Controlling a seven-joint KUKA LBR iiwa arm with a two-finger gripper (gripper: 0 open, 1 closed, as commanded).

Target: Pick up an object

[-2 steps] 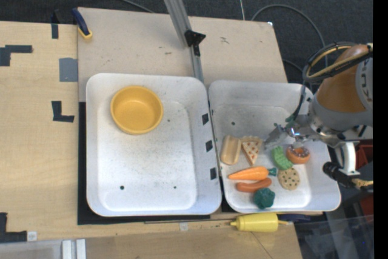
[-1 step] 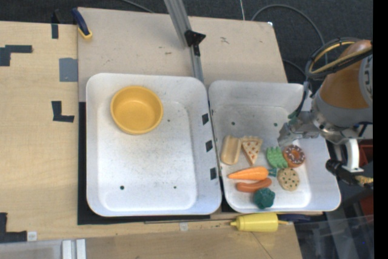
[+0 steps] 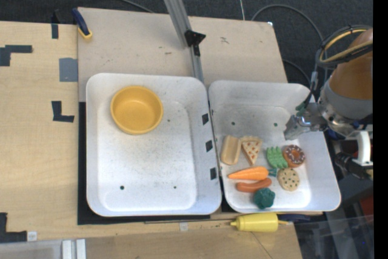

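Sitting beneath the hand (image 3: 295,126), whose state I cannot tell, a chocolate-frosted sprinkled doughnut (image 3: 294,155)

metal pole (image 3: 173,0) slanting over tabletop (image 3: 36,88) | blue-and-yellow clamp (image 3: 81,23) at back edge | yellow bottle (image 3: 258,223) lying on front edge (just outside the bins) | cables (image 3: 279,9) behind
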